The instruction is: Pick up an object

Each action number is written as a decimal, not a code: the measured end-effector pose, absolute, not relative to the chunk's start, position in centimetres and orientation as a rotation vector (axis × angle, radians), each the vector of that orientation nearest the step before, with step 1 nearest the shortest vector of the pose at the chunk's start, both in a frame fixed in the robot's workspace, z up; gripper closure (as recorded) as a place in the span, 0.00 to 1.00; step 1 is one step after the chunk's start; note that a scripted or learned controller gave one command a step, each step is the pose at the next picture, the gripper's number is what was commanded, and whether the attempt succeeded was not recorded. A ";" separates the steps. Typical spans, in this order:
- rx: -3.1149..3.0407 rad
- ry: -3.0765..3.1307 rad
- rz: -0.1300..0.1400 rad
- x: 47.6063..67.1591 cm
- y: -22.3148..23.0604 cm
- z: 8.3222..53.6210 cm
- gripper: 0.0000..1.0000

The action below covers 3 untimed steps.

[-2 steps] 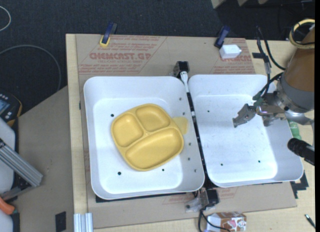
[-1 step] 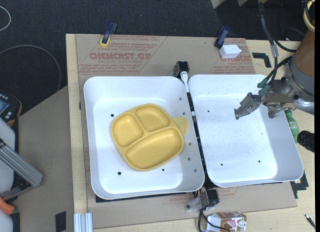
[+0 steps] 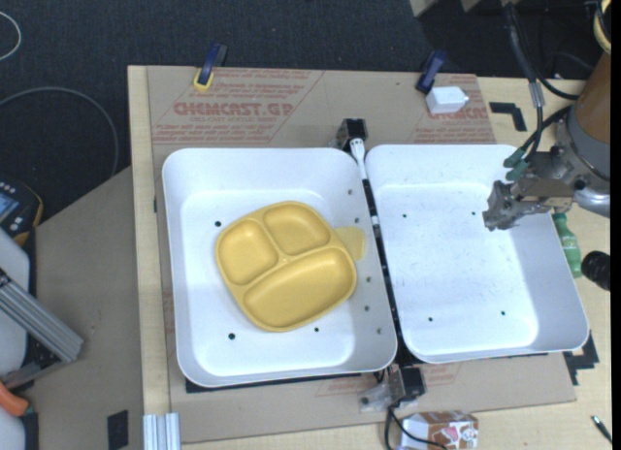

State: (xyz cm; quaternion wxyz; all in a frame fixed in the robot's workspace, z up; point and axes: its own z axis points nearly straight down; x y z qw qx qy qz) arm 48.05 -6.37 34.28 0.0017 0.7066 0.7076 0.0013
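A yellow divided plate [image 3: 285, 264] with three compartments lies flat in the left white bin [image 3: 184, 244]. My gripper [image 3: 502, 211] hangs over the right bin [image 3: 543, 327], near its right side, far to the right of the plate. Nothing shows between its fingers, and their spacing is hard to read at this angle.
A black divider with clamps [image 3: 374, 235] runs between the two bins. Blue and yellow clips [image 3: 207, 67] and a white block [image 3: 446, 100] sit on the cardboard at the back. A green object [image 3: 567, 244] rests by the right bin's right rim. Cables trail at the front.
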 end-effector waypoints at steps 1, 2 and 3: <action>2.217 2.234 -0.003 47.9 0.4 31.0 1.00; 2.222 2.224 -0.004 48.4 0.5 30.3 1.00; 2.209 2.230 0.012 48.0 7.8 35.8 1.00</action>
